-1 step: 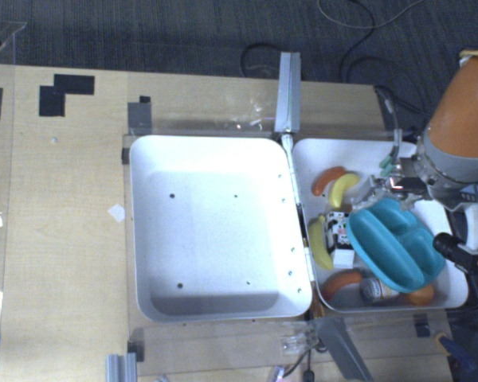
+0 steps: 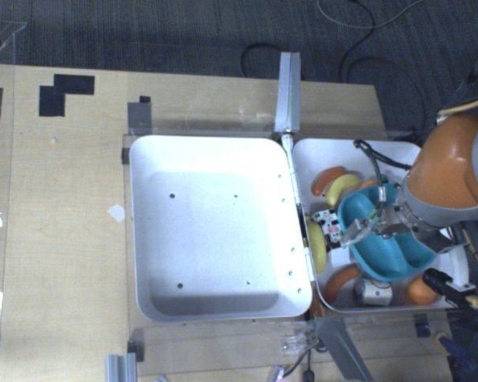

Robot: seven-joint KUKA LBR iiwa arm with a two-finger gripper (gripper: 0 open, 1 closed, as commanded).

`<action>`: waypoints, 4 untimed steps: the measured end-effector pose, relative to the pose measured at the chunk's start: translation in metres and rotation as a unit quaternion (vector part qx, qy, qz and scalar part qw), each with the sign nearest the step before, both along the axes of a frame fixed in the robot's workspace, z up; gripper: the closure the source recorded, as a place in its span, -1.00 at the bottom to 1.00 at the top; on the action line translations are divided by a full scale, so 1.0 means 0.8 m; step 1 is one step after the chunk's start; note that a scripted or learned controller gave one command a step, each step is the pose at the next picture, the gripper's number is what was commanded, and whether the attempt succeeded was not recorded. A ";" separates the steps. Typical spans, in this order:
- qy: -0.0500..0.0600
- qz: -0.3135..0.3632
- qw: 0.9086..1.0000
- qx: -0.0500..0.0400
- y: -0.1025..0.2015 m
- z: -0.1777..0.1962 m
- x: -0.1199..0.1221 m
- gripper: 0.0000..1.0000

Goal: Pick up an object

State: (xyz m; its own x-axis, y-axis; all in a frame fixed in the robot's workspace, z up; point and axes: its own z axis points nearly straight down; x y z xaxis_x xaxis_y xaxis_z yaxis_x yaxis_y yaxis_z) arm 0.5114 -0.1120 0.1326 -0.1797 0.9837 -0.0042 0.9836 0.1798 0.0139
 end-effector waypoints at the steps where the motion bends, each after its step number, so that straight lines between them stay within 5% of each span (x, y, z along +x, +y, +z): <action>1: 0.003 0.004 1.000 0.007 0.009 0.012 0.001 1.00; 2: 0.006 -0.026 1.000 0.001 -0.025 0.262 -0.030 1.00; 3: 0.003 -0.050 0.999 0.006 -0.066 0.198 -0.025 1.00; 4: -0.006 -0.048 0.999 0.013 -0.086 0.194 0.069 1.00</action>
State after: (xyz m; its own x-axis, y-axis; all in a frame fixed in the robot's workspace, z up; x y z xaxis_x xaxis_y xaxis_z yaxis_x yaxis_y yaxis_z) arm 0.5670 -0.1804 0.2875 -0.0844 0.9962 0.0204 0.9961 0.0838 0.0292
